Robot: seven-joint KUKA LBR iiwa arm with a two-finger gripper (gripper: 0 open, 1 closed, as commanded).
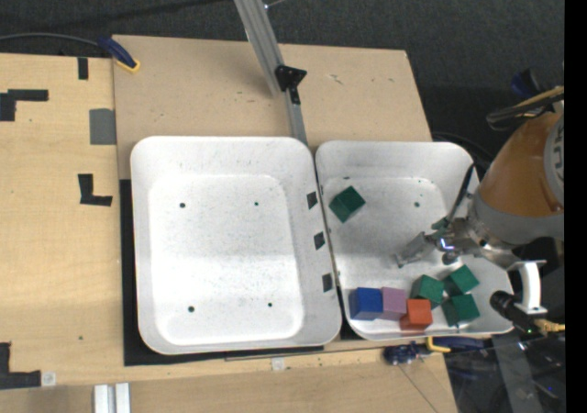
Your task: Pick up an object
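Note:
The right bin (394,159) holds several small blocks. A green block (347,203) lies alone near its upper left. Along its front edge sit a blue block (367,301), a purple block (394,300), an orange block (418,313) and three green blocks (428,289) (463,278) (460,310). My gripper (429,247) hangs low inside the right bin, just above and behind this cluster and to the right of the lone green block. I see no block held in it.
The left bin (220,150) stands beside the right one, their walls touching. A slanted metal rail (261,30) runs from the top down to the bins' shared edge. The arm's orange band (523,173) is over the right bin's right wall.

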